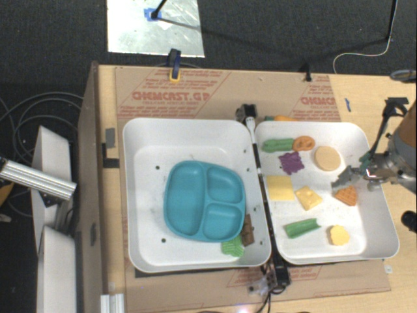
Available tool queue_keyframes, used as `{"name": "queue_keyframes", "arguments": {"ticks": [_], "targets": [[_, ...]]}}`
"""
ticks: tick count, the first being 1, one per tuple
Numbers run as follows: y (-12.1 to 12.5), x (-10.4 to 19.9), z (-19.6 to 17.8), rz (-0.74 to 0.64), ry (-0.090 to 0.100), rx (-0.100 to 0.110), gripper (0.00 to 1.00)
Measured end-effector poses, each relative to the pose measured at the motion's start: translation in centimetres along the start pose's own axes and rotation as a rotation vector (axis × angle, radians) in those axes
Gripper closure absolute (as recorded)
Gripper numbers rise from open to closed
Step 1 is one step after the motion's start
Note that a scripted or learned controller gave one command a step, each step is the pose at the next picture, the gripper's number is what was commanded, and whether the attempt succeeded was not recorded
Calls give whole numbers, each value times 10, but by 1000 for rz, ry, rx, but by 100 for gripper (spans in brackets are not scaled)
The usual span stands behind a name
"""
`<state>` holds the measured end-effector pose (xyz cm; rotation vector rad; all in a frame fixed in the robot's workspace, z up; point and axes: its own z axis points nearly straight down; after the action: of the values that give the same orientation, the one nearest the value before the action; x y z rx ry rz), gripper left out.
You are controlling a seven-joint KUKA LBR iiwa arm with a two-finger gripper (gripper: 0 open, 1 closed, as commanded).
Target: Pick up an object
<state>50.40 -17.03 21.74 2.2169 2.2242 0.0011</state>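
While sprawled across the left bin (140, 175), teal plate (203, 201) well apart from the action; right bin (378, 240) crowded with small food pieces. Gripper (344, 182) low at that bin's right side, just beside the orange waffle piece (348, 195), likely target, lying near the wall; fingers open or closed, impossible to tell. Risk: closing beside rather than around it, or nudging it against the wall.

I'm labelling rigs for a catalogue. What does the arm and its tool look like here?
At the view's right edge, the arm shows a rounded brownish-orange section. Below it the tool is grey metal with dark, thin fingers, plus small green and red spots near its body. A black upright bracket stands just above.
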Motion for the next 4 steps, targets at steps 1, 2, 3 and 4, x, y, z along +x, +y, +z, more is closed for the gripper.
{"name": "queue_keyframes", "arguments": {"ticks": [1,2,3,4], "targets": [[43,32,81,-6,2,2,0],[116,80,135,-8,0,-4,0],[111,53,132,3,0,-2,0],[165,87,132,-3,0,8,0]]}}
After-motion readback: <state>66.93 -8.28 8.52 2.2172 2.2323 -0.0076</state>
